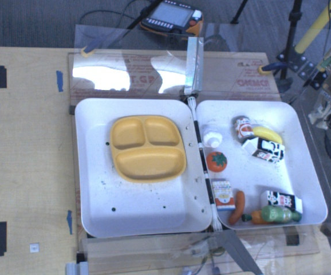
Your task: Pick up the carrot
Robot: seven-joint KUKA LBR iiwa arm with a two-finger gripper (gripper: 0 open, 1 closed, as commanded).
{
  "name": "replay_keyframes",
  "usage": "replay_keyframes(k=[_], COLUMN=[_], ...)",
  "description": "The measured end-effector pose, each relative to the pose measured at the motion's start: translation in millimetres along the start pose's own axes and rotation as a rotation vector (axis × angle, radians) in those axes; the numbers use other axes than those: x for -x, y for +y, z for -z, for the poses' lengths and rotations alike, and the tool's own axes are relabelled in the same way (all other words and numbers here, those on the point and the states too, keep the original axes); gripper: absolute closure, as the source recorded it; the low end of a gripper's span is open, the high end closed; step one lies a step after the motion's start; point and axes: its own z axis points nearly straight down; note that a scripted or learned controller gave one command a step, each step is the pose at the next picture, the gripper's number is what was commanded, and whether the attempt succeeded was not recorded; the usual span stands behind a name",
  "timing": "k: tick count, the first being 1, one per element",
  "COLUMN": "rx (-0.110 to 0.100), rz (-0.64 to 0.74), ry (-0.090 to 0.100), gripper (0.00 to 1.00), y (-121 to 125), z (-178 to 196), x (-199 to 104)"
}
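Carrot pick: not yet begun.
Carrot lies free at the right bin's lower edge, lower right of frame; pincer state: cannot tell.

Yellow tray: matt plastic. White bins: smooth, speckled plastic. Bench: pale wood. Carrot: glossy plastic.

I see two bins side by side on the table. The left bin holds a divided tray. In the right bin, a can and banana lie at the back, a tomato near the left wall, and the carrot along the front wall, just right of a sausage.
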Motion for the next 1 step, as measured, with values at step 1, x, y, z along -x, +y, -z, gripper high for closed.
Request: replay_keyframes(k=[1], rx=[-0.004], rz=[0.496], ry=[0.001], gripper=[1.0], y=[13.1], z=[-62.2], x=[-15.2])
